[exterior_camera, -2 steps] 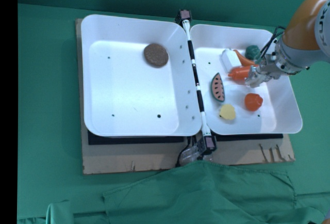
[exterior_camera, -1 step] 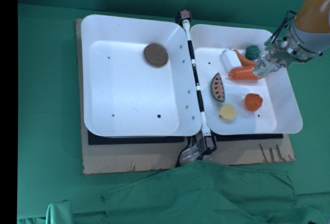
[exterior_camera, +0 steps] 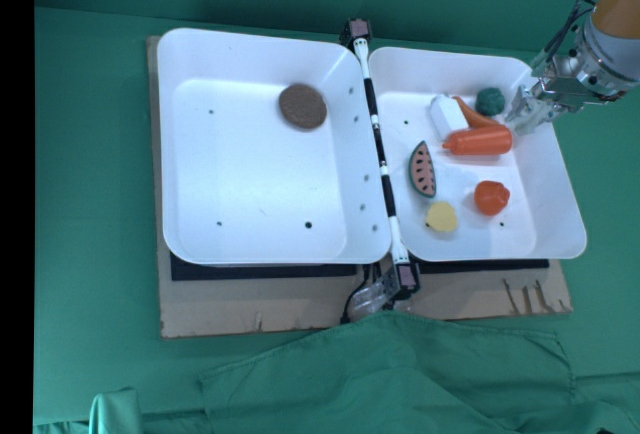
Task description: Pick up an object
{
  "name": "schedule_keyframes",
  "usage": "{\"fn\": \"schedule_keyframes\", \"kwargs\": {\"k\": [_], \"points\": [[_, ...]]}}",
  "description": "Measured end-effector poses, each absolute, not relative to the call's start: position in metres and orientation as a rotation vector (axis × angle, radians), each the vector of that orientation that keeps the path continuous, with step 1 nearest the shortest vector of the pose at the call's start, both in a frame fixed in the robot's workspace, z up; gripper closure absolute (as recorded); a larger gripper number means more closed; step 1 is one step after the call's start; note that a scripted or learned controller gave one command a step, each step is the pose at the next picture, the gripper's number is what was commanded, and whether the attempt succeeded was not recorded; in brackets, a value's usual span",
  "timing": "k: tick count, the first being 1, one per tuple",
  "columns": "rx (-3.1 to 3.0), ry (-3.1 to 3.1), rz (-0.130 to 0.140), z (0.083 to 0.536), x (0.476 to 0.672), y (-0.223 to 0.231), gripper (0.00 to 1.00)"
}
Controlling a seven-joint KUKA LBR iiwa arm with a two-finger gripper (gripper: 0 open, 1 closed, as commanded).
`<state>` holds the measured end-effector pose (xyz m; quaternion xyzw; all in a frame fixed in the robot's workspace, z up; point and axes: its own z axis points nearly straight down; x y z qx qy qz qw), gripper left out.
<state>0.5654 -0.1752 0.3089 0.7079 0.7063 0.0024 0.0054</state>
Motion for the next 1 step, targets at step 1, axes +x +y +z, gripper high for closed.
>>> {"fn": "schedule_keyframes", "kwargs": {"k": [1], "points": [[2.215, 2.210, 0.009, 0.3762, 0.5657, -0.1754, 1.00]]}}
